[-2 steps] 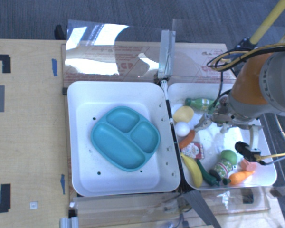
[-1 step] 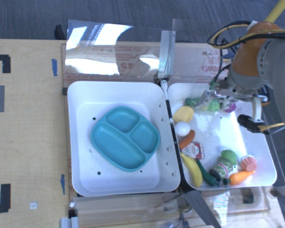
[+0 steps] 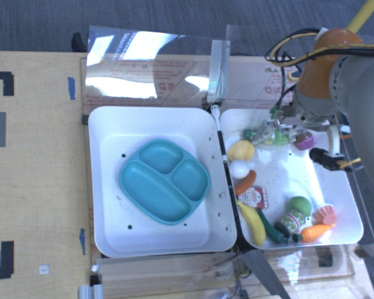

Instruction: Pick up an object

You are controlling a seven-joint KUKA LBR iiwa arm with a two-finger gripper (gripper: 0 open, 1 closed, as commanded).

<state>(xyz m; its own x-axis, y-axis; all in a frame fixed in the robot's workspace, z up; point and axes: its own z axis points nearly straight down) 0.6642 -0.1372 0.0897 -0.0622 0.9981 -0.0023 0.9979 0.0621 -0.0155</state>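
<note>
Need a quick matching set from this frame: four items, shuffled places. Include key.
Items:
1. divided teal plate
2. banana
3. purple object
4. pink cupcake toy

Places:
A. right bin, near front edge, by the divider
B. left bin, centre
C. right bin, far side, under the arm
D. right bin, front right, above the carrot

Pairs: 1-B, 2-A, 3-C, 4-D

Toys: I count a dozen or so, all in the right bin (image 3: 352, 229).
Back left: I see a yellow lemon (image 3: 240, 149) beside a white ball (image 3: 240, 169).
Middle: an orange sausage (image 3: 245, 182) touches a red packet (image 3: 254, 197).
Front: a banana (image 3: 254, 223) lies lengthwise; a green-lidded jar (image 3: 295, 214) tilts by a carrot (image 3: 315, 232).
Back: a purple piece (image 3: 305, 141) near the rear wall.
</note>
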